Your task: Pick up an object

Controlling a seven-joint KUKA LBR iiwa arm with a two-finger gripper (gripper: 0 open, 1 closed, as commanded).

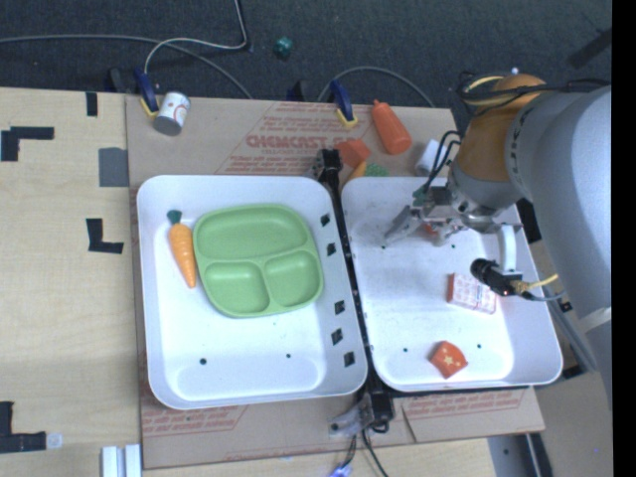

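My gripper (425,223) hangs low over the upper part of the right bin (397,306), under the arm's orange band. A small red patch (435,230) shows right beneath it; I cannot tell what it is or whether it is held. A red and white packet (471,293) lies to the lower right of the gripper. Near the bin's front wall sits a red-orange piece (448,358). In the left bin (238,376) a toy carrot (182,251) lies beside a green divided plate (260,258).
Behind the bins, on the cardboard, lie an orange carrot-like toy (391,127), a smaller orange piece (353,153), a white object (432,155) and a small white can (172,111). Black clips run along the divider (343,266) between the bins. Cables cross the far edge.
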